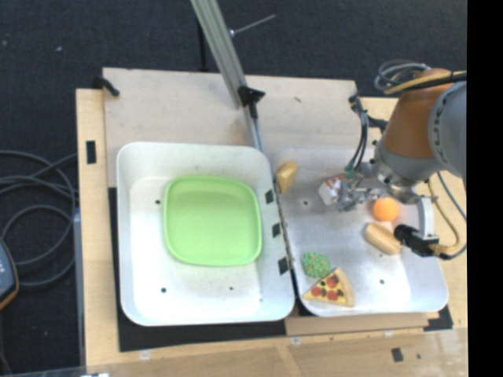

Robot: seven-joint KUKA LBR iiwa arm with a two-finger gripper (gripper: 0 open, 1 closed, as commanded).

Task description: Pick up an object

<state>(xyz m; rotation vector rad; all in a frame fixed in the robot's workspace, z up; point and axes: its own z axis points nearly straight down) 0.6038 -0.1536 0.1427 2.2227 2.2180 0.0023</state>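
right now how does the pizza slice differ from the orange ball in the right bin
The pizza slice is a flat triangle, yellow with red spots; the orange ball is round and plain orange. The pizza slice lies near the front edge of the right bin, touching the green broccoli piece; the orange ball sits farther back, close to the gripper and just above the tan bread roll. Both are small toy foods resting in the same bin.
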